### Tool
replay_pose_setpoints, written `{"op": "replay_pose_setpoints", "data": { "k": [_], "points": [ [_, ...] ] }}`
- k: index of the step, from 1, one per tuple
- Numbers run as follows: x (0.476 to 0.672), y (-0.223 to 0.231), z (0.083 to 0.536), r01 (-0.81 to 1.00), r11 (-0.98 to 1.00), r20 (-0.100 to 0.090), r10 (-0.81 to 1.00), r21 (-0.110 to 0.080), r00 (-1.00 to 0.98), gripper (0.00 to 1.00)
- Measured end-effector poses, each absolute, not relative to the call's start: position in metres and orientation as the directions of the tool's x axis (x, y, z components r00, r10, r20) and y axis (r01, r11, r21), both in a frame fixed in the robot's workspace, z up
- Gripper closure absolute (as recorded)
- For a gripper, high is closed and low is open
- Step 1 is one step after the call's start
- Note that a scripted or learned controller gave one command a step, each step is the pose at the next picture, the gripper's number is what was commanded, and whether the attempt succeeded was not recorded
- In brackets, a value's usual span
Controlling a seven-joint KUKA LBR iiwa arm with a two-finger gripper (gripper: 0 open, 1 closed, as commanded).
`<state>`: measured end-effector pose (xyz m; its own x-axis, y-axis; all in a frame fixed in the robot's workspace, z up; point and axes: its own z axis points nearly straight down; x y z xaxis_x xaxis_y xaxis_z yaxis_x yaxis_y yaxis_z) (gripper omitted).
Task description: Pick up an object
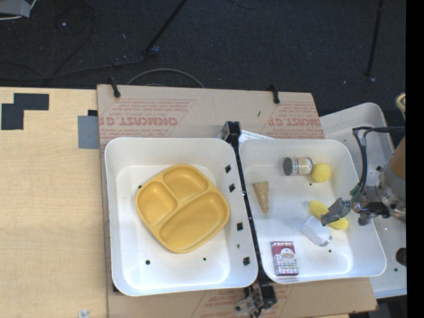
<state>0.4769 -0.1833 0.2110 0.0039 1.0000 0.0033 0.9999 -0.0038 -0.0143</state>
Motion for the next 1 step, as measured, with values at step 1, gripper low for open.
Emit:
{"op": "replay_pose_setpoints", "data": {
  "k": [1],
  "points": [
    [0.4795,-0.1830,0.2167,1.000,0.000,0.001,1.000,-0.004,0.000,0.00]
  ]
}}
